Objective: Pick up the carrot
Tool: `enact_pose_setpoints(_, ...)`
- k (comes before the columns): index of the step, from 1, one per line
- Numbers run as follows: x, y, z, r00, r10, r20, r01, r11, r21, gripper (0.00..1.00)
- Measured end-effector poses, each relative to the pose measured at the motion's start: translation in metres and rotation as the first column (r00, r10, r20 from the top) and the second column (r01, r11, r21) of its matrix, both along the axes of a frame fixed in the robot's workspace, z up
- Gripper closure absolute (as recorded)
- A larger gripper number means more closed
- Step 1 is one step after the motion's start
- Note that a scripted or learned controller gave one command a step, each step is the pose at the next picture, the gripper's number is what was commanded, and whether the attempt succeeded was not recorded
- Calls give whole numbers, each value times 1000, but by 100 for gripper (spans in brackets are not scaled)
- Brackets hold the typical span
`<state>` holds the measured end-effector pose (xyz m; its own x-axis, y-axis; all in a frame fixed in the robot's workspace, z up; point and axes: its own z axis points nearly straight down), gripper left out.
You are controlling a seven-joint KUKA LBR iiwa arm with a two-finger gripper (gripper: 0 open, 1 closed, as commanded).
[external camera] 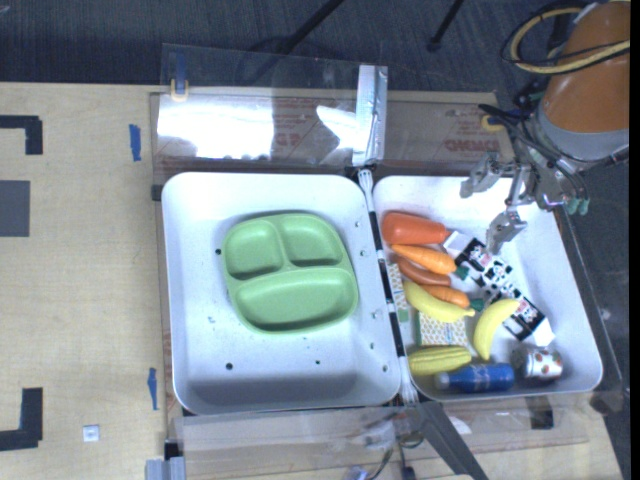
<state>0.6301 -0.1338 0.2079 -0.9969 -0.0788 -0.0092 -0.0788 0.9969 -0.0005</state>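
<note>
I see the claw [503, 204] hanging over the right bin [580, 298] toward its 12 o'clock edge, fingers spread, nothing between them. The carrot [428, 259] lies at the bin's 9 o'clock side among other toy food, below a red pepper [412, 228]. A green plate [288, 268] sits in the left bin [190, 298].

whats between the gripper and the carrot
In the camera view, bare white bin floor separates the gripper from the carrot; a small black-and-white checkered item sits just below that line.
</note>
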Motion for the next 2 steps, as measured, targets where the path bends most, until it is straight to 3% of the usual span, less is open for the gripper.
enact_pose_setpoints(1,-59,34,-35,970,244,-6,-244,970,1,0)
enact_pose_setpoints(2,-97,48,-16,879,477,-8,-477,879,1,0)
